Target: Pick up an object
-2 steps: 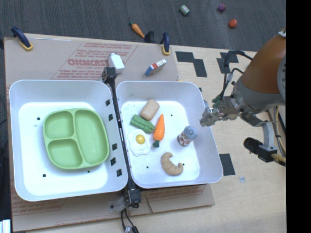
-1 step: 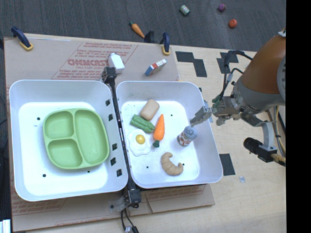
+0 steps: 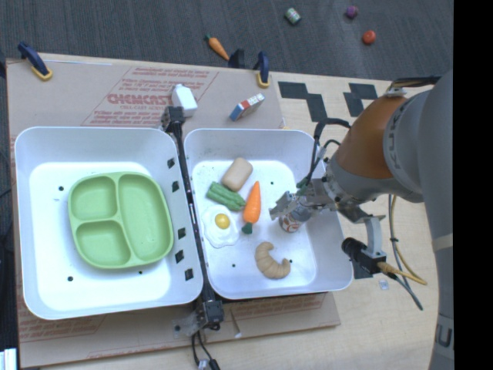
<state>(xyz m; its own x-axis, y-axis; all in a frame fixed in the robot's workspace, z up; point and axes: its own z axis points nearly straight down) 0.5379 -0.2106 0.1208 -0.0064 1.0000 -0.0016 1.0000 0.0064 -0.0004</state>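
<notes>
Dark carpet lies around the bench, and on the bench you see two white bins side by side on cardboard. Your left bin point(image 3: 38, 284) carries a green divided plate point(image 3: 120, 219). Your right bin point(image 3: 231, 280) carries the food toys: a pale bread piece point(image 3: 237, 173), a green bean pod point(image 3: 224, 196), a carrot point(image 3: 252, 201), a fried egg point(image 3: 221, 227) and a croissant point(image 3: 271, 260). The grey arm point(image 3: 400, 149) comes in from the right, and the gripper point(image 3: 290, 210) sits low in the right bin, at its right part, over a small reddish thing I cannot identify. The carrot is the nearest clear object; it lies just left of the gripper, long axis almost upright in the view. The croissant lies below and a little left. Whether the gripper grips anything, I cannot tell.
</notes>
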